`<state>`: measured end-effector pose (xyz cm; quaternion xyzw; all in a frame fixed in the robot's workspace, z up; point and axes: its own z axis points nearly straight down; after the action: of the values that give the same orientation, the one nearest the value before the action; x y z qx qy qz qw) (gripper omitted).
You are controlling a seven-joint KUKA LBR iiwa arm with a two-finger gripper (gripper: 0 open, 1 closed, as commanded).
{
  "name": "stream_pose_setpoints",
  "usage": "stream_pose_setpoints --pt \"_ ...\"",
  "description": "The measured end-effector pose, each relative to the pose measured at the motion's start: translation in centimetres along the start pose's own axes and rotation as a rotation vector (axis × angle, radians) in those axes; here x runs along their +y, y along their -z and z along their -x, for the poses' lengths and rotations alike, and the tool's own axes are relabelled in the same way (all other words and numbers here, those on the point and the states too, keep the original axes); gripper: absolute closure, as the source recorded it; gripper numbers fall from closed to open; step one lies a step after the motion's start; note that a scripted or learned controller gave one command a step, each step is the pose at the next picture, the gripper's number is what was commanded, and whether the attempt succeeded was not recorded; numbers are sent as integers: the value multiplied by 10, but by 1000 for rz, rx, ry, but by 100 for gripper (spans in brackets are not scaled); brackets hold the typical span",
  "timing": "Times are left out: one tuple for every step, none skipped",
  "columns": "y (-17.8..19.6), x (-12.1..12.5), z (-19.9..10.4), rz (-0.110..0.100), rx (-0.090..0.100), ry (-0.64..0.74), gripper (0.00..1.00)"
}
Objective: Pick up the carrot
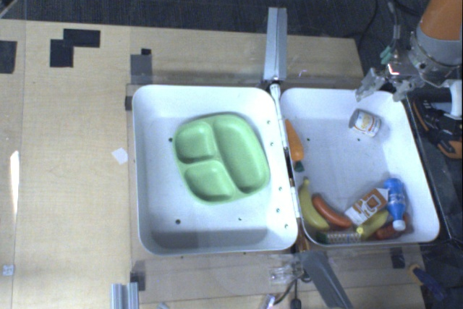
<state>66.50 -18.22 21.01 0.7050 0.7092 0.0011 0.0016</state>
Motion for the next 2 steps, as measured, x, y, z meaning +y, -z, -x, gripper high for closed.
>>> stream_pose_setpoints --pt "-105 5 -94 0 1 62 0" --pt "-92 7 -95 7 -1 68 100"
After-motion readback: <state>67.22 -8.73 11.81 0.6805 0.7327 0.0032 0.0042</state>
